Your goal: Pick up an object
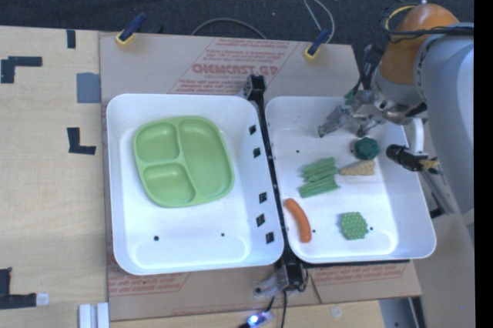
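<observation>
My gripper (339,125) hovers over the upper part of the right bin (408,242), its fingers open with nothing between them. Just to its lower right lies a dark green round object (366,147), with a tan wedge-shaped piece (358,168) below that. A bundle of green beans (319,176) lies near the middle of the bin. An orange sausage-shaped piece (298,219) and a light green bumpy ball (353,225) rest near the front.
The left bin (123,242) holds a light green divided plate (183,161). A black divider (266,180) runs between the bins. The grey arm with its orange band (420,18) comes in at the upper right. Cables cross the dark floor behind the bench.
</observation>
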`<state>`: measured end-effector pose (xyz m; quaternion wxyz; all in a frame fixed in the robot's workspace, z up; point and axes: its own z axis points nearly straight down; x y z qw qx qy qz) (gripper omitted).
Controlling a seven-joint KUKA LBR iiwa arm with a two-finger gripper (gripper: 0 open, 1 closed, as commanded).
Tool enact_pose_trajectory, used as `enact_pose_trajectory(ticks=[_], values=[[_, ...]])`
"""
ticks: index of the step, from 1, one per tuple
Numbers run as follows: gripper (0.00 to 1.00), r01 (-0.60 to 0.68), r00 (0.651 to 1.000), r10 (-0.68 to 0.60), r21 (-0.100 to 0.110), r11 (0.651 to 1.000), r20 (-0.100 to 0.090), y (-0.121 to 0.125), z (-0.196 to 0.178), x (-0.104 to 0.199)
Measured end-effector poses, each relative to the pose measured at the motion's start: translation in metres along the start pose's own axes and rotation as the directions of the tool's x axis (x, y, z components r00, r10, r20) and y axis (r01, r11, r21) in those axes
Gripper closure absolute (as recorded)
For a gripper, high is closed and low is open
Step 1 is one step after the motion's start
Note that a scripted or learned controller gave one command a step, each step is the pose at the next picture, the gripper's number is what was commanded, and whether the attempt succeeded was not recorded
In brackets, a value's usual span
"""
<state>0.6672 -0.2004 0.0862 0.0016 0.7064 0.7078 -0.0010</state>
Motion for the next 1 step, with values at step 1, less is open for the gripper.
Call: enact_pose_trajectory(ticks=[1], values=[[1.00,0.001,1.000,-0.001,-0.003,1.000,0.003,0.0007,-0.0110,-0.0001]])
